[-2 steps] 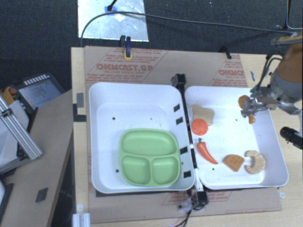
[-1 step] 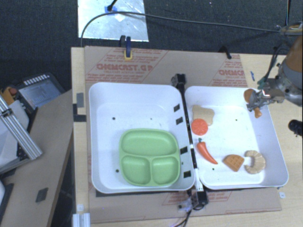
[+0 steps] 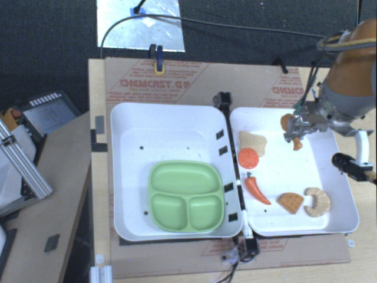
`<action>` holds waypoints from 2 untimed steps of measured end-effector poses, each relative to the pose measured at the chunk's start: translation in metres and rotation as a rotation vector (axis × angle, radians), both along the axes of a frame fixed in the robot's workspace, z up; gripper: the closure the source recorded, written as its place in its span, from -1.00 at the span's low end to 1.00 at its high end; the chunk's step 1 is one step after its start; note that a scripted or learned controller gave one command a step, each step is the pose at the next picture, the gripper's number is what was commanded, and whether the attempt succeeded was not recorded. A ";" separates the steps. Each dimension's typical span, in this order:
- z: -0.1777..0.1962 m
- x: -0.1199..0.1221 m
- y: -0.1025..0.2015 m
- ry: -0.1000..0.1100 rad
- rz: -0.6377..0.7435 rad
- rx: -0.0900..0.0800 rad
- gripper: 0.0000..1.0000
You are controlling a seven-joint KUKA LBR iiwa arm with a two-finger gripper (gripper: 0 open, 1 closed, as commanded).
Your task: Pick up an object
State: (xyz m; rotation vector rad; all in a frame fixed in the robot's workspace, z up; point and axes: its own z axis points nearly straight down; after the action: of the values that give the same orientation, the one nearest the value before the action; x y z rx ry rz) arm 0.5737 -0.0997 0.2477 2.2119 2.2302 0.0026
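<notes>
My gripper (image 3: 296,132) hangs over the back of the right bin (image 3: 339,184), reaching in from the right. A brown toy item (image 3: 287,122) sits right at its tip, with a rounded end showing on the left and a small brown end just below the tip. The gripper covers the item's middle, and whether it is gripped or lying underneath is unclear. Elsewhere in this bin are a beige bread slice (image 3: 253,142), a red tomato (image 3: 248,158), a red chili pepper (image 3: 257,190), a brown waffle piece (image 3: 290,202) and a croissant (image 3: 318,201).
The left bin (image 3: 135,134) holds a green divided plate (image 3: 185,195) at its front. A black clip strip (image 3: 231,158) runs along the seam between the bins. Part of the arm (image 3: 352,167) overhangs the right bin's right wall.
</notes>
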 end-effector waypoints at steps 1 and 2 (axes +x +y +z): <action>0.002 -0.001 0.049 0.000 0.001 0.001 1.00; 0.007 -0.008 0.103 0.000 0.002 0.001 1.00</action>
State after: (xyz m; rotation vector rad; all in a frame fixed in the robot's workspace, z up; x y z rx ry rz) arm 0.5660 0.0029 0.2548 2.2105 2.2327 0.0036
